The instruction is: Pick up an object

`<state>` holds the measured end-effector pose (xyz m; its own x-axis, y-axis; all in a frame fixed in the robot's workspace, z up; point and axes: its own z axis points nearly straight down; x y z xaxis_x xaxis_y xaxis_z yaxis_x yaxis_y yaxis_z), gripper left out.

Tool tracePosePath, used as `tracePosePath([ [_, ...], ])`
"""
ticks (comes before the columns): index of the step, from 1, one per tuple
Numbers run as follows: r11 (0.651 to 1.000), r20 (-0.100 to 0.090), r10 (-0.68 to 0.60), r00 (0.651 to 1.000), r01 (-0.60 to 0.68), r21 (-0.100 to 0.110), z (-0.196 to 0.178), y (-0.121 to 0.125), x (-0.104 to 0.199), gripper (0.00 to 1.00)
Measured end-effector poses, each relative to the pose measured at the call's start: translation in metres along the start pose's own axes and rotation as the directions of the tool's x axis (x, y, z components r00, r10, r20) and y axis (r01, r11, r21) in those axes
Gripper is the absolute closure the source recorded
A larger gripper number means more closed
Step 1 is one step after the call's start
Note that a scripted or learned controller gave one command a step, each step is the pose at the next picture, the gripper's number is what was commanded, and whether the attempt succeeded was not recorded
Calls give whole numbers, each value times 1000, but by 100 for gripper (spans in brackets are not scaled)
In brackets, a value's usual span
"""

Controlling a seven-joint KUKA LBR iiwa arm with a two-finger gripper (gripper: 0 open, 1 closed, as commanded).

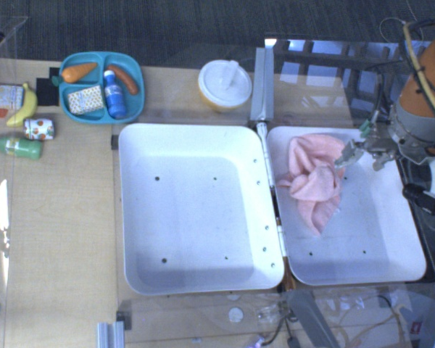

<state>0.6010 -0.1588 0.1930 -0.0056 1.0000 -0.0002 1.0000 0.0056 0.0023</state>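
Pink cloth lies unlifted in the right bin; jaws are lowered at its edge, their state unclear

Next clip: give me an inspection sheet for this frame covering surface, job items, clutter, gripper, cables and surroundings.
Surface: wooden bench bearing left bin and right bin.
Job's things: crumpled pink cloth in the right bin.
Clutter: blue divided tray of toy food, white lidded cup, banana, small can, green bottle.
Grippers: gripper at the cloth's right edge; finger state unclear.
Cables: cables by the arm, top right.
Surroundings: dark carpet.
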Motion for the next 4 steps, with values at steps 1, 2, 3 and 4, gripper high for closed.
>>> tracePosePath([
  [1,991,2,-131,991,131,-5,98,27,52,0],
  [2,973,6,-229,973,229,-16,100,-33,51,0],
  [3,988,6,-151,989,151,-15,101,-10,66,0],
  [4,972,0,-234,972,234,-3,7,-26,153,0],
])
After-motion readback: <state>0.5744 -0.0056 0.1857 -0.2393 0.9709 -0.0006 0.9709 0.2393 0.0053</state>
